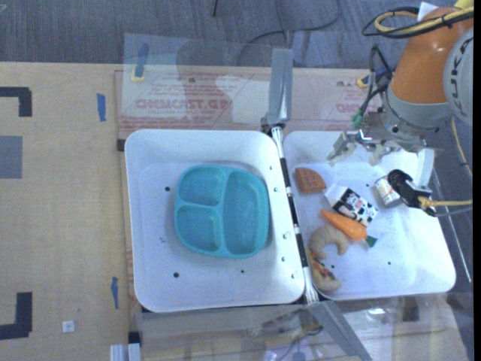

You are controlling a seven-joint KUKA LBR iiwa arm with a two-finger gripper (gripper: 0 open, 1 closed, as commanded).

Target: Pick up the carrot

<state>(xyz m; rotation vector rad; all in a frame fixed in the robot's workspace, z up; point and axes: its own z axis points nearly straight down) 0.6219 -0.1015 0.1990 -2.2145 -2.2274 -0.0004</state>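
Two white bins sit side by side on the counter (60, 201), and my work lies in the right bin (421, 277), where the carrot (345, 225) rests near the middle, slanted, its green tip toward the lower right. It lies just beside a black-and-white packet (355, 204) and a tan toy (328, 241), so I judge a clean approach is tight. My fingers (367, 144) hover spread apart and empty over the bin's far edge, well apart from the carrot. The left bin (150, 156) holds a blue divided plate (222, 210).

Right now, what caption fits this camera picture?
Gripper above the right bin; carrot lying inside.
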